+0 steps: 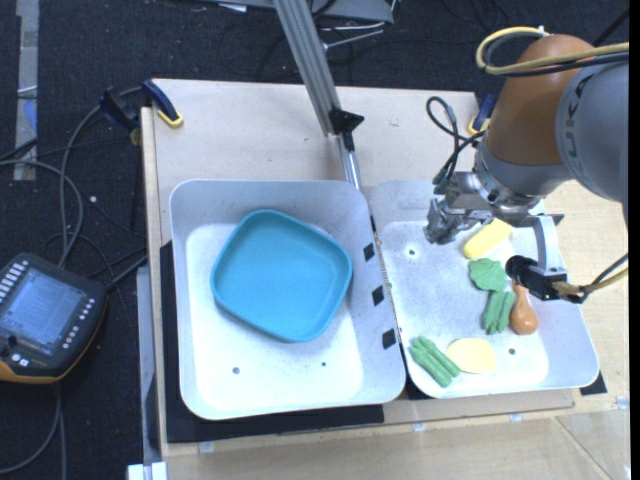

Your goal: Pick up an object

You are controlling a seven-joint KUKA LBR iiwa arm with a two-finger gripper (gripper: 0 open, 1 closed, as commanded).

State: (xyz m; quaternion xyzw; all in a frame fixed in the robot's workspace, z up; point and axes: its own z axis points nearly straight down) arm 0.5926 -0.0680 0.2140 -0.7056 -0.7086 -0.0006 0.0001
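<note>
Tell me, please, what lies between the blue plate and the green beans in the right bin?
In the camera view, the bins' adjoining white rims separate the blue plate and green beans.

blue plate (282,274) — white bins (196,218) — green beans (434,359) — yellow wedge (488,239)

A robotics lab: teach pendant (40,315) on dark carpet, loose cables (85,183), aluminium strut (310,53) over the bench (250,133).
</note>
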